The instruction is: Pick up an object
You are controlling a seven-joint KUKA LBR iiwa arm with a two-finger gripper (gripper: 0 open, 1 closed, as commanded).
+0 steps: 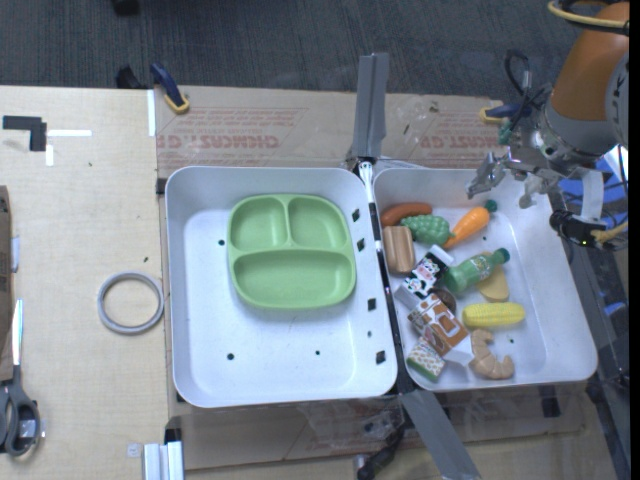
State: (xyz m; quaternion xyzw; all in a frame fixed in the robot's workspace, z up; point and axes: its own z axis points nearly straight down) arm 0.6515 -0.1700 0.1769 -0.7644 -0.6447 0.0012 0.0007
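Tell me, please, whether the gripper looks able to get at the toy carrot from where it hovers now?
Probably yes: the gripper hangs just above the right bin, and the carrot lies close below it, uncovered on top, with broccoli touching one side.

You are looking at a robotics lab or test cell, not a home. The table (pixel 80 238) is bare plywood with a sheet of printed cardboard (pixel 260 133) laid across it, and two white bins (pixel 190 298) sit clamped side by side on top. The grey and orange arm (pixel 585 78) reaches in over plastic toy food (pixel 450 268), stand-ins rather than real groceries. A roll of tape (pixel 130 301), scissors (pixel 18 408) and a blue clamp (pixel 168 86) lie about, with dark carpet (pixel 300 18) beyond.
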